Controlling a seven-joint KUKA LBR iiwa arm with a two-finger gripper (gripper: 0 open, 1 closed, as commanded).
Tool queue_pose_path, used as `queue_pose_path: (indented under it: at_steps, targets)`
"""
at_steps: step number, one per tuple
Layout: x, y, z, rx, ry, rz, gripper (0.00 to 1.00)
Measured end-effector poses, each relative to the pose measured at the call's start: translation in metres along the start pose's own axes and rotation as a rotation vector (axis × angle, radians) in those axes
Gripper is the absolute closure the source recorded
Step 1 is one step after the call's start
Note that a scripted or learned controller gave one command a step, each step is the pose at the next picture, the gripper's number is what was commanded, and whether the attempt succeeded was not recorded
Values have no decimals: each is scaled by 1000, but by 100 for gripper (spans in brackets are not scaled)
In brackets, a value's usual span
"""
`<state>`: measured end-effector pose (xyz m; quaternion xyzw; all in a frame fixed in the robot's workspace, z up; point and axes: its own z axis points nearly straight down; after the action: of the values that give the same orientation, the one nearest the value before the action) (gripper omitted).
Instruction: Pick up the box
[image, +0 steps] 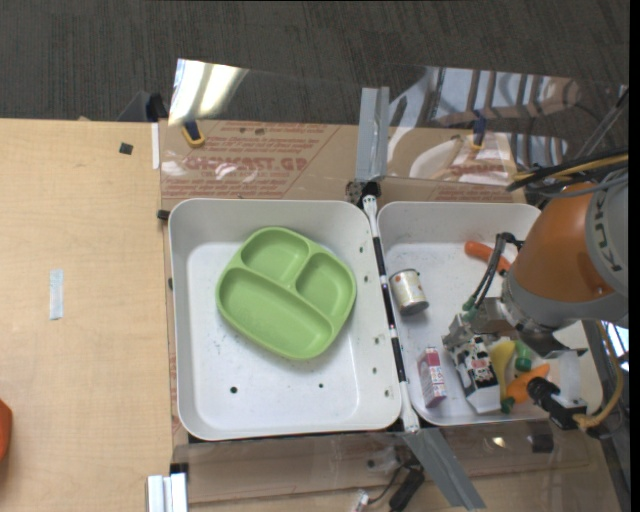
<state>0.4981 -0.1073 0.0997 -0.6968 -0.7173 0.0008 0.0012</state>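
A small pink and white box (432, 374) lies near the front left of the right bin (440, 225). Just to its right is a white carton with black and red print (480, 375). My gripper (466, 338) hangs low over the top end of that white carton, a short way right of the pink box. The grey arm with its orange band (558, 252) reaches in from the right and hides part of the bin behind it.
A silver can (407, 291) lies at the right bin's left side. Yellow, orange and green toy items (520, 372) crowd the front right corner, and an orange piece (482, 251) lies farther back. The left bin (200, 390) holds a green divided plate (287, 291).
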Motion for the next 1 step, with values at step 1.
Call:
queue_pose_path:
  at_steps: [1]
  targets:
    - [38, 36, -91, 0, -2, 30, 100]
